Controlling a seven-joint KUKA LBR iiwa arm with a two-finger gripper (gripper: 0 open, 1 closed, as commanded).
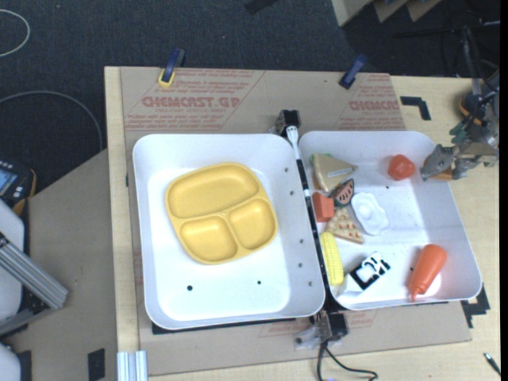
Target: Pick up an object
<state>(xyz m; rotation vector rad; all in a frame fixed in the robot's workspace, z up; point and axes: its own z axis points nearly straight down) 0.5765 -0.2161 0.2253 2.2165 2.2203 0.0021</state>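
Two shallow white bins are seen side by side on a cardboard-covered bench (pixel 238 94). In the left white bin (pixel 159 292) a yellow plastic plate with three compartments (pixel 221 211) is laid, slightly tilted in plan.

The right white bin (pixel 444 213) is loaded with small toy foods. A red round tomato-like piece (pixel 401 166) is placed near the far right corner. A beige sandwich wedge (pixel 329 167), a watermelon slice (pixel 343 190) and a small orange-red block (pixel 322 206) are clustered against the left wall. A white crumpled object (pixel 370 212) and a tan waffle-like wedge (pixel 346 228) are found just beside them. A yellow corn cob (pixel 331 257) is laid along the left wall, with a black-and-white block (pixel 369 271) near it. An orange carrot (pixel 426 270) is set toward the near right corner.

The gripper (pixel 444 163) is seen at the right bin's far right rim, near the tomato-like piece but apart from it. Whether its jaws are spread or closed cannot be told, and nothing is seen held.
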